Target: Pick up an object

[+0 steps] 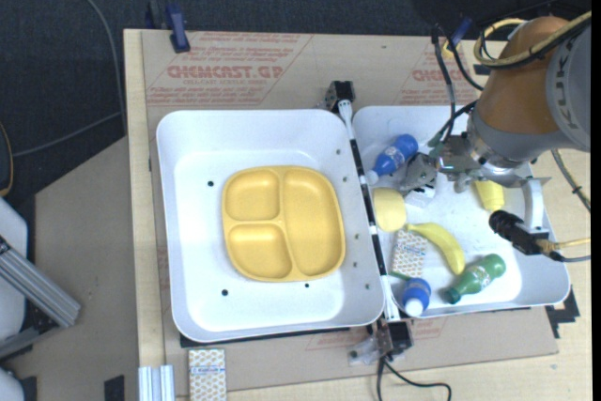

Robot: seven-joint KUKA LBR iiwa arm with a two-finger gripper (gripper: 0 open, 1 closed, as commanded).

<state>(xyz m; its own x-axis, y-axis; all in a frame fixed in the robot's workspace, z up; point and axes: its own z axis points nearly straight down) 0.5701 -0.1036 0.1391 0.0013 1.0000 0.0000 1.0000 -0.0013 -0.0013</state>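
1. My end effector (423, 176) hangs low over the upper left part of the right bin (554, 282); I cannot tell how it is set or whether anything is in it.
2. Crowding it: a blue bottle (394, 154) just to its upper left, and a pale yellow lemon-like piece (389, 209) just below it, against the bin's left wall.
3. A banana (443, 244) lies below, slanting toward a green bottle (476, 278).
4. A small patterned packet (408, 251) and a blue-capped bottle (413, 295) sit near the lower left corner.
5. A yellow piece (489, 193) lies under my wrist.
6. The left bin (188, 296) on the tabletop (141, 108) holds a yellow divided plate (282, 223).
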